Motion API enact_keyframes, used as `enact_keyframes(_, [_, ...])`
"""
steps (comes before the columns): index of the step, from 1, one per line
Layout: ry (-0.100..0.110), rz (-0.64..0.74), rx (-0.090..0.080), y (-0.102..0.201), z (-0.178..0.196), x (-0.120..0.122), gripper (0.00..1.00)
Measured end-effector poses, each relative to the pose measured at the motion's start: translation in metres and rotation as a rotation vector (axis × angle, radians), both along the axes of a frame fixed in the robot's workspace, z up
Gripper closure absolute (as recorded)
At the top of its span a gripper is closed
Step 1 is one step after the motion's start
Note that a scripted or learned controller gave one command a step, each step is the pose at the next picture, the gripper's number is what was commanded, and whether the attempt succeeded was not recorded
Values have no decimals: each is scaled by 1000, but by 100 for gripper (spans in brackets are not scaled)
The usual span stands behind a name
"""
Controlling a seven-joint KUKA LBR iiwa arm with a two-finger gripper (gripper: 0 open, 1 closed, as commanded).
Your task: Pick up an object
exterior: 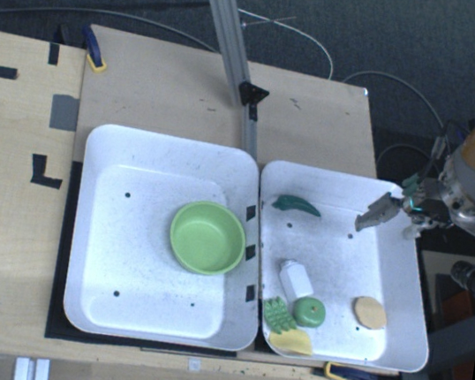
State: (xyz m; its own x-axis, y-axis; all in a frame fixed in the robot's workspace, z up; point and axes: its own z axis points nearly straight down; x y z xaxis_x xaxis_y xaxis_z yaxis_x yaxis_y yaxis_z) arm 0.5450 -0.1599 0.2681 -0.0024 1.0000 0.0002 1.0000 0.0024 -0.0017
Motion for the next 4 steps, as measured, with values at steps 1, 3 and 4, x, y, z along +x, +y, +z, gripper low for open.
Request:
enact_keyframes(1, [0, 0, 0, 0, 0, 0, 0])
enact_keyframes(3, [7, -2, 1, 6, -129, -3, 0])
enact_keyframes(4, [-1, -1, -2, 7, -180, -3, 0])
